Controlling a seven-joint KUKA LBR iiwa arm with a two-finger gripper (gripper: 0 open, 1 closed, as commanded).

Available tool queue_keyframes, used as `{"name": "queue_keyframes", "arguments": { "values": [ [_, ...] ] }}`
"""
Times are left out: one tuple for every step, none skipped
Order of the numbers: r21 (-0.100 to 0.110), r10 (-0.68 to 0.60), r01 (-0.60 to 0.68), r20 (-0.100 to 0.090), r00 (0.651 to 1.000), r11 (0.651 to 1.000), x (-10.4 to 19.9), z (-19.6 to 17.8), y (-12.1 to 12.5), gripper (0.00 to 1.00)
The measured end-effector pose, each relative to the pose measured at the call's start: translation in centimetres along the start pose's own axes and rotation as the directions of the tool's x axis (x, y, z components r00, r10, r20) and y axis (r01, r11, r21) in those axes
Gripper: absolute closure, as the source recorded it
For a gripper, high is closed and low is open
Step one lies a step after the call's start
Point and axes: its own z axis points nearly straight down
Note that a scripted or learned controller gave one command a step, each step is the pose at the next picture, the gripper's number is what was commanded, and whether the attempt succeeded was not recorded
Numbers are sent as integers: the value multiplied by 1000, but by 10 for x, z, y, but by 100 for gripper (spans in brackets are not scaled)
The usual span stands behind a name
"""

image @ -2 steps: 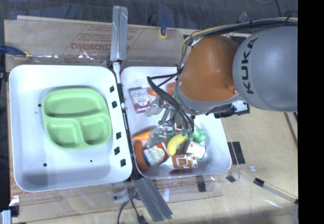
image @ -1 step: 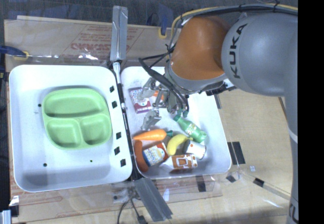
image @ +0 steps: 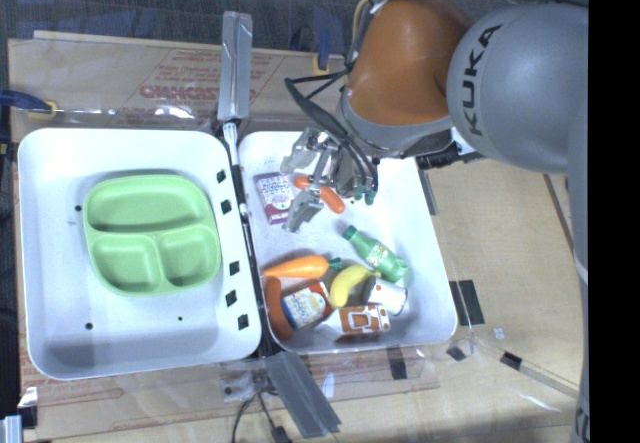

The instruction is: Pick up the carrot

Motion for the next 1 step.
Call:
{"name": "queue_keyframes", "arguments": {
  "values": [
    [0, -97, 97, -2, 995, 995, 54, 3, -38, 0]
  ]
}}
